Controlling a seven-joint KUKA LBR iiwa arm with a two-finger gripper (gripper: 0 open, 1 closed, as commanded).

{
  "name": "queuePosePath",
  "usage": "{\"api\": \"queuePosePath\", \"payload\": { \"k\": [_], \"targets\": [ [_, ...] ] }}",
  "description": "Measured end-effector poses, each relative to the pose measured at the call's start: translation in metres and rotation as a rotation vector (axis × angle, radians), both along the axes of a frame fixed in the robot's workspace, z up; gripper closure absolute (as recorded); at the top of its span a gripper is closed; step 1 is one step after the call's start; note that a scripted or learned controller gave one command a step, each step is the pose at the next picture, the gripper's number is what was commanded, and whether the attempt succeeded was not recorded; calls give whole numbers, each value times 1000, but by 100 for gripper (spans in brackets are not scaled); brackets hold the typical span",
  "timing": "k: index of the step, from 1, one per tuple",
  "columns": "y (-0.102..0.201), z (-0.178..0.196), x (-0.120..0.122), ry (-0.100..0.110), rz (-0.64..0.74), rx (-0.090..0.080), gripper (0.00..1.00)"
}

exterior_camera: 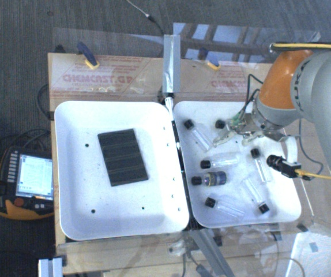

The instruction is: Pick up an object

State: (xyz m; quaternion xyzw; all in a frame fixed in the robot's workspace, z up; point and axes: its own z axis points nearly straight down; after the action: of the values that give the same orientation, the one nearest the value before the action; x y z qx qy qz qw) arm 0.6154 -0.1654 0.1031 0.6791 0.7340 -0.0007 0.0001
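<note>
From my remote station, I see the grey arm with its orange band reaching in over the right bin, its gripper low above the bin's upper middle; I cannot tell from this view how the gripper is set. Clear plastic vials with black caps lie scattered across the right bin, crowding the floor just beside and below the gripper, one of them with a dark blue section near the bin's left wall. A black-tipped attachment with a yellow cable juts over the bin's right side. The left bin bears a single dark ribbed rectangular pad, tilted slightly, well apart from the vials. Both bins rest on a wooden bench with a clear sheet at the back edge. On the dark carpeted floor to the left sits a control pendant with a lit screen.
</note>
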Motion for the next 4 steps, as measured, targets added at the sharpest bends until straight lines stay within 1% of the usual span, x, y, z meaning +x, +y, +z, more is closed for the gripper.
{"api": "queuePosePath", "payload": {
  "k": [1, 2, 3, 4],
  "targets": [
    [-34, -14, 44, -2, 23, 1, 0],
    [31, -14, 50, 10, 48, -9, 0],
    [-5, 95, 53, -2, 105, -2, 0],
    [17, -9, 32, -2, 191, 0, 0]
  ]
}}
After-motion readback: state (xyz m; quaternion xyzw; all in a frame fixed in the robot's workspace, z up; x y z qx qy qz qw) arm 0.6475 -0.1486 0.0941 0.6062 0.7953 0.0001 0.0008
